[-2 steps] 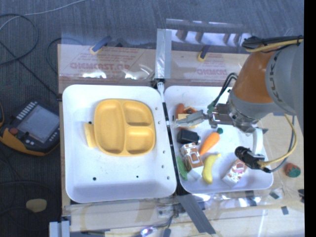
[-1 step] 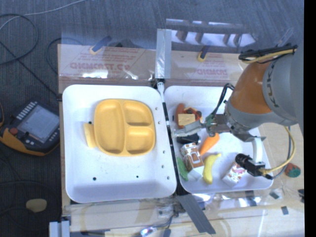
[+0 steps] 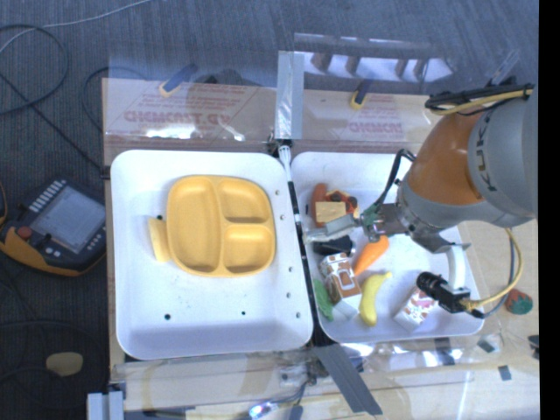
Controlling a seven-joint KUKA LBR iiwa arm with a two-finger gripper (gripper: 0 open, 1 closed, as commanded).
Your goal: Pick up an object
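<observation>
The arm reaches into the right bin (image 3: 468, 261), and its claw (image 3: 374, 226) hangs low just above the upper tip of the carrot (image 3: 371, 254). Whether the claw is spread or closed I cannot tell; nothing shows as held. The carrot lies slanted among clutter, a banana (image 3: 372, 296) just below it and a brown block (image 3: 330, 212) near its upper left. This looks like the approach step. Next, the claw needs to settle squarely over 1 object before closing.

Robotics lab: teach pendant (image 3: 54, 228) and loose cables (image 3: 35, 77) on grey carpet (image 3: 219, 16), taped cardboard (image 3: 201, 112) behind white bins (image 3: 122, 234).
</observation>
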